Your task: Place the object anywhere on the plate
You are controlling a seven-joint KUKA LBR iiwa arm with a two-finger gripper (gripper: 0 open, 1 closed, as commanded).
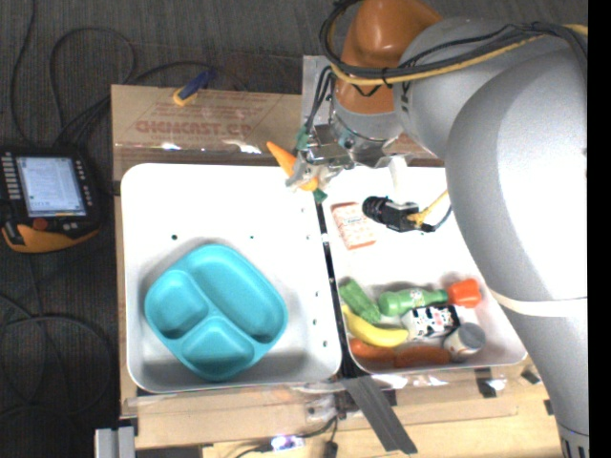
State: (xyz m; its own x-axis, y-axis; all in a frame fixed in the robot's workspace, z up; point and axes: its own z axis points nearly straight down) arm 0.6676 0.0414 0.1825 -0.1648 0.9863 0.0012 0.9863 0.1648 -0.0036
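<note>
Small orange carrot-shaped toy (pixel 284 156) seen pinched between fingers of two-finger gripper (pixel 307 172), above far rim of left white bin (pixel 143 189); teal three-compartment plastic plate (pixel 216 310) lies in same bin, well apart.

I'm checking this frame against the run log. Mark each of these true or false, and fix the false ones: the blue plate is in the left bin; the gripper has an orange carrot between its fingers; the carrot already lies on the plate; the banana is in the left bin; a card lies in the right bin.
1. The blue plate sits in the left bin. True.
2. The gripper has the orange carrot between its fingers. True.
3. The carrot lies on the plate. False: it is up at the bins' far edge, apart from the plate.
4. The banana is in the left bin. False: it lies in the right bin.
5. A card lies in the right bin. True.
</note>
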